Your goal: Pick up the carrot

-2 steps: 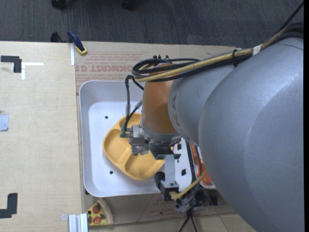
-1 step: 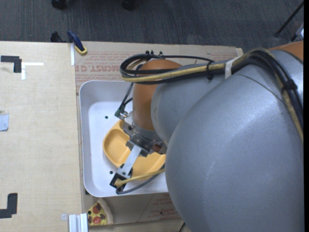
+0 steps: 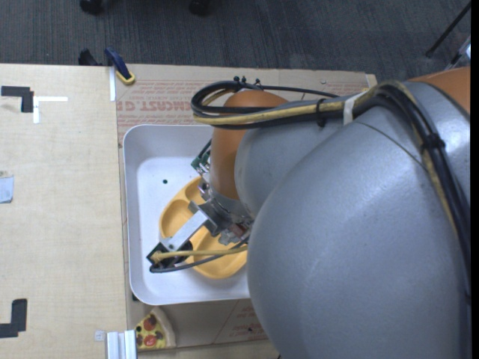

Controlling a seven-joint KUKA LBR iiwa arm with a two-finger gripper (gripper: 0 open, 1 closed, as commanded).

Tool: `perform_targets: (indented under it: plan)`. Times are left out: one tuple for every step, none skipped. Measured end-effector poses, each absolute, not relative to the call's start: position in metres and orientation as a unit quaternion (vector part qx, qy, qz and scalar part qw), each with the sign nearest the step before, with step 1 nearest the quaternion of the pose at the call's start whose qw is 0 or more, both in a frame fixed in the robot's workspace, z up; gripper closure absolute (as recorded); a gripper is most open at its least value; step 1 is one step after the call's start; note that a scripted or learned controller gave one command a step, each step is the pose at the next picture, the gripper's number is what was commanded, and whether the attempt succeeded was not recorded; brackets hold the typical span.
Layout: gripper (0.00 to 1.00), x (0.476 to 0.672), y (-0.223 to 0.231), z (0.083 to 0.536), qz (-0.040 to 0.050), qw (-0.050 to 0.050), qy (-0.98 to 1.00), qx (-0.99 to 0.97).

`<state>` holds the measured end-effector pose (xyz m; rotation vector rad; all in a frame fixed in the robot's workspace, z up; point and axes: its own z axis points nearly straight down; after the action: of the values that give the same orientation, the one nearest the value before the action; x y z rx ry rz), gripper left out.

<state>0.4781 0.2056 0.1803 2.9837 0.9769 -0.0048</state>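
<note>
Edges and clearance: the white bin (image 3: 141,200) sits on a cardboard sheet (image 3: 172,99) laid over the pale wooden tabletop (image 3: 60,200). The bin's left wall, far-left corner and near wall are exposed. Its right side is covered by the grey arm body (image 3: 352,238). A strip of bare white floor runs along the left wall and into the far-left corner, with one small dark speck (image 3: 165,182) on it. A yellow bowl (image 3: 176,219) takes up the middle of the bin floor, close to the near wall.

The gripper (image 3: 222,226) is down inside the bin, over the bowl's right half, below the orange band (image 3: 228,133). Whether the gripper is spread or pressed together cannot be told. Nothing can be seen held in it.

A small green item (image 3: 200,158) shows at the wrist's left side, above the bowl's far rim, largely hidden.

Markings: red print runs along the far edge of the cardboard, upside down to this view and not legible in full. Black L-shaped marks (image 3: 19,96) and a white tape cross (image 3: 51,99) sit on the tabletop to the left. A blue-handled tool with a yellow tip (image 3: 120,66) lies at the tabletop's far edge. A yellow piece with red spots (image 3: 150,331) lies just outside the near-left corner of the bin.

Task item: the position of the carrot relative to the gripper cannot be told.
</note>
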Motion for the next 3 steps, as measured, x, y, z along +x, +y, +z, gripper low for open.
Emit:
perform_targets:
  plan:
    - [1.0, 0.478, 0.228, 0.197, -0.0006, 0.001, 0.158, 0.987]
    - [1.0, 0.497, 0.178, 0.091, -0.0025, 0.001, 0.153, 0.988]
    - [1.0, 0.529, 0.224, 0.09, -0.0051, 0.003, 0.39, 0.921]
